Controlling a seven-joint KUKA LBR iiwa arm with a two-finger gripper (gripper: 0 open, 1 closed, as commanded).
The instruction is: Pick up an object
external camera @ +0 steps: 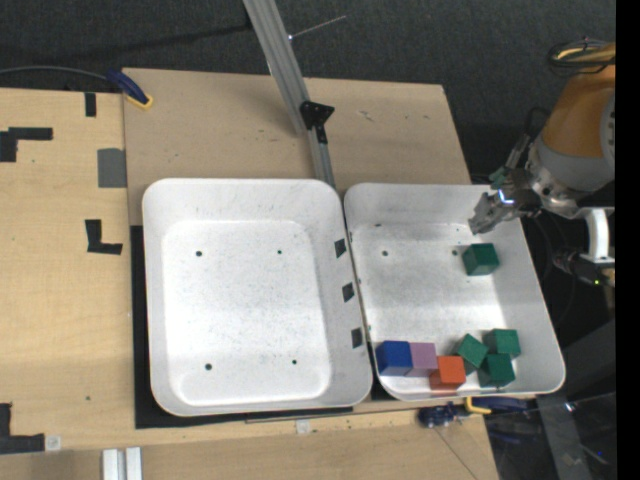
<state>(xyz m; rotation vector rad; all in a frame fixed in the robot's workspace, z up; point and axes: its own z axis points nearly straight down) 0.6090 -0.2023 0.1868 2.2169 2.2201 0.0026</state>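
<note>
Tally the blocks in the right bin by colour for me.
Green blocks: 4, one alone near the pincer, three in the near corner
Blue block: 1
Purple block: 1
Orange block: 1
Total: 7, all in the right bin
</note>
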